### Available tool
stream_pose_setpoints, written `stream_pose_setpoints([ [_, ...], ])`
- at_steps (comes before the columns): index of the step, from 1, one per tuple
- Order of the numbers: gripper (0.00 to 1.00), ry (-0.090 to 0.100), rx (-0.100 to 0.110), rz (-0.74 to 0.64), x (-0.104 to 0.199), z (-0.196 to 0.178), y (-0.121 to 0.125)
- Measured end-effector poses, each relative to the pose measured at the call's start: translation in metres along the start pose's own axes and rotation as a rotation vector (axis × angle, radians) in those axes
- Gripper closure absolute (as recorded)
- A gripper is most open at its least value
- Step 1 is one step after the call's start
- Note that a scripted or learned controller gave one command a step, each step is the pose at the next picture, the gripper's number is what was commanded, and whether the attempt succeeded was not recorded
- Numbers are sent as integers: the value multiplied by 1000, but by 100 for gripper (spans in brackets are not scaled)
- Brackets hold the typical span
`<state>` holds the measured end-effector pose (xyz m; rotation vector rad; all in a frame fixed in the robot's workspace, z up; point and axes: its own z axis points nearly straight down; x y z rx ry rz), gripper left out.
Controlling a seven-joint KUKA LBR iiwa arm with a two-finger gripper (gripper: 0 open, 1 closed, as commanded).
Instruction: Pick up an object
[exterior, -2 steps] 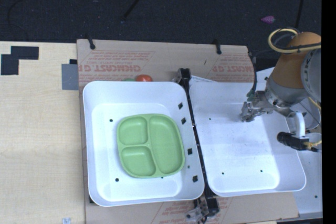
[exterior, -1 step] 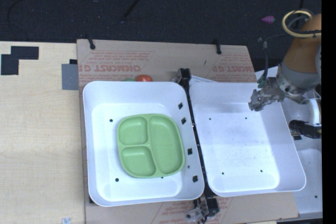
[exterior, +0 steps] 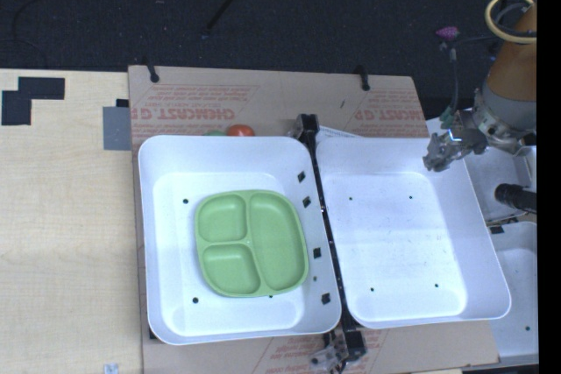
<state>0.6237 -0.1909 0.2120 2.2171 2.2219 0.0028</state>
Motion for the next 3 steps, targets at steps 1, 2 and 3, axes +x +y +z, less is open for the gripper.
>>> stream_pose_setpoints([
  [1,100,1,3,0,-1,-16,0],
  [2,100,3,4,-2,54,-25,7],
  [3,100,3,5,-3,108,-33,10],
])
